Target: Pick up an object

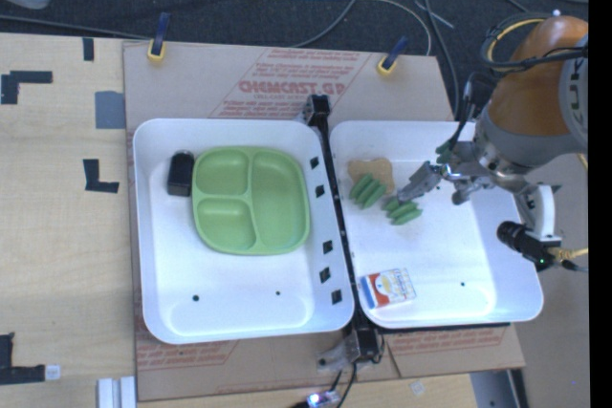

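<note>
Across the tabletop (57,234) sit two shallow white bins side by side on a cardboard sheet (287,81), itself held by two yellow-and-blue clamps (158,46) at its far edge. Left bin (172,301): one green divided plate (251,201) with three compartments, lying flat near the centre, and one small black block (180,174) just beside the plate's left rim. Right bin (478,291): two green ridged pieces, one (366,190) lying against a tan flat piece (373,171) near the dividing wall, the other (404,213) a little to its right; one small white carton (387,287) with red and blue print lies near the bin's front left corner. One grey arm (535,91) with an orange band reaches in from the right; its gripper (400,202) is lowered over the right-hand green piece, the tips at or just above it. Whether the fingers are spread or closed, and whether they grip the piece, cannot be told from this view.
</note>
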`<action>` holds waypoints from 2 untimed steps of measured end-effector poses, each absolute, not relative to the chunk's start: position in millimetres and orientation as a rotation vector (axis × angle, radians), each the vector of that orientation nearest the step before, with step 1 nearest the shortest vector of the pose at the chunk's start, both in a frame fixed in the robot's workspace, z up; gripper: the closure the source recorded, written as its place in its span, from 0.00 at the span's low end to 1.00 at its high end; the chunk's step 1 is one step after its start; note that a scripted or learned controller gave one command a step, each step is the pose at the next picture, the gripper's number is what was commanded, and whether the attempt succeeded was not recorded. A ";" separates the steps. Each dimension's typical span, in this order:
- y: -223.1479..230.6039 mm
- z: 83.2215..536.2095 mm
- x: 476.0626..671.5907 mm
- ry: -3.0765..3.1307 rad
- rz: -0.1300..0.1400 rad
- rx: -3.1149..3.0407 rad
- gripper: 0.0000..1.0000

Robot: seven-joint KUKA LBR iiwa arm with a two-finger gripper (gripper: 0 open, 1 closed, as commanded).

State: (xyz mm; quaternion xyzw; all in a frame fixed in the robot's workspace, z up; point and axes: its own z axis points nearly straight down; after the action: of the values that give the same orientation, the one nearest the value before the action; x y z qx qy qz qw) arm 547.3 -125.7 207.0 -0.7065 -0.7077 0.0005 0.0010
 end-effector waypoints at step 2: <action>-127.5 88.5 543.5 -2.219 0.007 -2.217 0.00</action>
State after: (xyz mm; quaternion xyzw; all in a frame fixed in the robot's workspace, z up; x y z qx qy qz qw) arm 543.5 -127.5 88.5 -0.7067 -0.7075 0.0022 0.0024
